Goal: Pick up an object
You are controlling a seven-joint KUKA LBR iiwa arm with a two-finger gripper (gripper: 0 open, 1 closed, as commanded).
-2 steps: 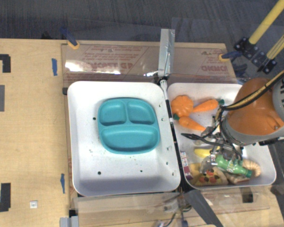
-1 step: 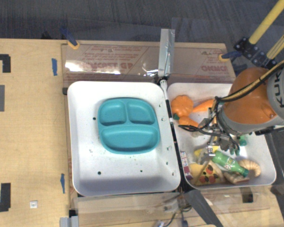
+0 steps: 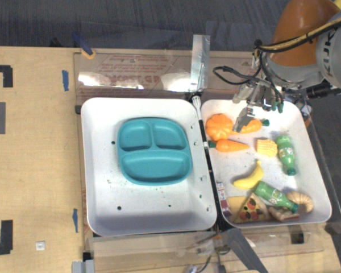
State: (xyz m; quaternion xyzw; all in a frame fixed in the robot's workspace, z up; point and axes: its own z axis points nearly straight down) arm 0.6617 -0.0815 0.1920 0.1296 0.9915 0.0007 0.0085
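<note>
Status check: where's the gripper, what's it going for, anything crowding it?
Gripper low over right bin, far end. Orange pumpkin and a small orange piece right beneath. Carrot close by; nothing seen held.

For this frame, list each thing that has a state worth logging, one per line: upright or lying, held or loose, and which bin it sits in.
Teal plate: flat, left bin.
Pumpkin: loose, right bin.
Carrot: lying on its side.
Banana: lying loose.
Yellow corn piece: lying loose.
Two green bottles: both lying down.
Pizza slice: flat, near edge.
Gripper: low over the right bin's far end, beside the pumpkin; grasp unclear.
</note>
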